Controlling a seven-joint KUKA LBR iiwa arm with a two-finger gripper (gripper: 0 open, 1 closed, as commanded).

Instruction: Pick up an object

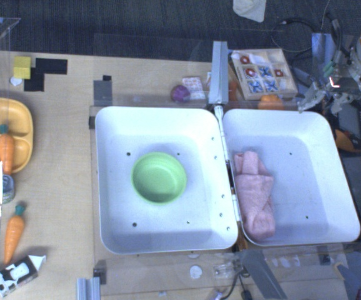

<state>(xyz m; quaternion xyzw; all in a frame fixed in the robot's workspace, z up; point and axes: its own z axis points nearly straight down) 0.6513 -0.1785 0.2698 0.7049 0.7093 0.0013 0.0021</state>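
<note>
My claw (pixel 330 92) sits at the upper right, past the far right corner of the right bin (pixel 318 130), above the desk (pixel 62 186) edge rather than over either bin. Whether it is spread or pressed together I cannot tell; it pinches nothing visible.

Left bin (pixel 112 217): green bowl (pixel 159 177), upright, a little left of centre, apart from all walls.

Right bin: pink cloth (pixel 254 195), crumpled, lying lengthwise close beside the left wall, running from mid-bin to the near edge.

From my claw the pink cloth lies toward 7 o'clock, well apart; the green bowl lies toward 8 o'clock, farther off, beyond the divider between the bins.
</note>
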